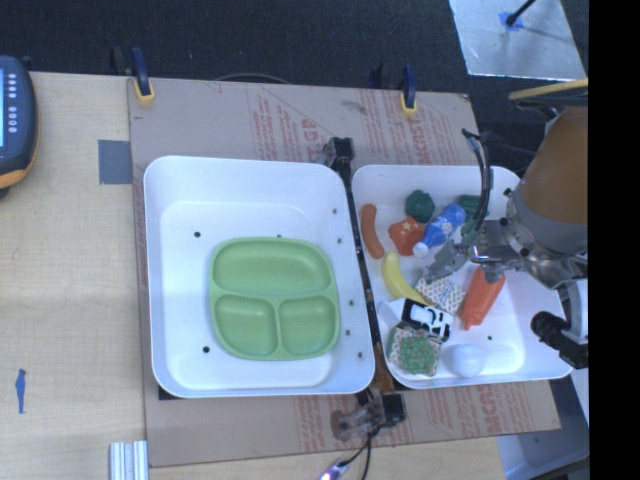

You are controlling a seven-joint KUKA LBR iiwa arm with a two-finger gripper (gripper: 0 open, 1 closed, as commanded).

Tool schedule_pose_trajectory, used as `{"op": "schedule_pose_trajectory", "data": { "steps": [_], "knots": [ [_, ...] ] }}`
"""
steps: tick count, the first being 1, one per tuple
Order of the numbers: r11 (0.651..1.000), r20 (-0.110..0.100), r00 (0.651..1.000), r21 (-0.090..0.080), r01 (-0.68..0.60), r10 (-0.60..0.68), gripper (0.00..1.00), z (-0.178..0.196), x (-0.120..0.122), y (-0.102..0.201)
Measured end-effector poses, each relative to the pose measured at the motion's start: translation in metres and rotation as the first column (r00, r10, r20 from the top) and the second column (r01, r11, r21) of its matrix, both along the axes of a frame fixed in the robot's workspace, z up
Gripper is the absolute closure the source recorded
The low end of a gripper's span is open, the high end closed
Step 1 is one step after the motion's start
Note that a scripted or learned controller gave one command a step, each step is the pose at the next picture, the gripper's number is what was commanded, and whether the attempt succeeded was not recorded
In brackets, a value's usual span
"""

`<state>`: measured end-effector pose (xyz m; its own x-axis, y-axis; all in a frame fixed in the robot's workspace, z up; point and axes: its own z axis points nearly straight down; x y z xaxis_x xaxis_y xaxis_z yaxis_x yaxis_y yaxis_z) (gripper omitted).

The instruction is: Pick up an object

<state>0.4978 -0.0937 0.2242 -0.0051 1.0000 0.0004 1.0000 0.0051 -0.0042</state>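
The right bin [500,180] holds several small objects. Among them are a brown sausage [369,230], a dark green lump [420,205], a red-orange piece [405,235], a blue and white bottle [445,225], a yellow banana [397,278] and an orange carrot [481,296]. My gripper [447,257] reaches in from the right and hangs low over the middle of this bin. It sits just below the bottle and just above the carrot's top end. Its metal parts blur together, and I see nothing clearly held.
The left bin [170,218] carries a green divided plate [273,298]. At the front of the right bin lie a black and white item [427,318], a green speckled square [414,351] and a white ball [466,358]. A dotted cloth [441,290] lies beside the carrot.
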Motion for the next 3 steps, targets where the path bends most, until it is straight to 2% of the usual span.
{"op": "schedule_pose_trajectory", "data": {
  "steps": [1,2,3],
  "knots": [
    [1.0,0.007,1.0,-0.004,0.003,-0.003,0.0,-0.006,0.075,-0.059],
    [1.0,0.002,1.0,-0.007,0.003,-0.003,0.0,-0.096,0.042,-0.088],
    [1.0,-0.004,1.0,0.001,0.001,-0.001,0.0,-0.135,-0.025,-0.053]
  ]
}}
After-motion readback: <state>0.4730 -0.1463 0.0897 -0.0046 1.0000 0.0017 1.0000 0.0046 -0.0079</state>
